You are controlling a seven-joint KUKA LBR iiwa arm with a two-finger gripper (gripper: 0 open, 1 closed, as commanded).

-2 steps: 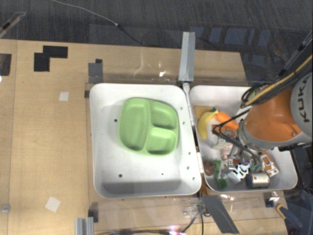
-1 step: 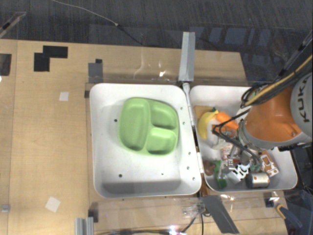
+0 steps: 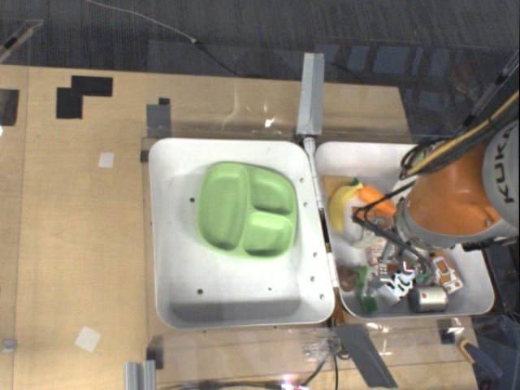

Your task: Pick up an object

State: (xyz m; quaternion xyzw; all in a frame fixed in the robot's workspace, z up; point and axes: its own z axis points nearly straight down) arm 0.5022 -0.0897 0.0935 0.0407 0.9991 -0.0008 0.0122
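The arm (image 3: 496,177) is grey with a broad orange band (image 3: 451,197) above the wrist (yellow and black cables (image 3: 455,140) trail alongside it).

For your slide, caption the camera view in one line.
KUKA arm reaches into the cluttered right bin; a green divided tray sits in the left bin.

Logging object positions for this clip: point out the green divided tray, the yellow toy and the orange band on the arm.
green divided tray (image 3: 246,210), camera view, centre ridge
yellow toy (image 3: 341,204), camera view, its yellow body
orange band (image 3: 451,197), camera view, top surface
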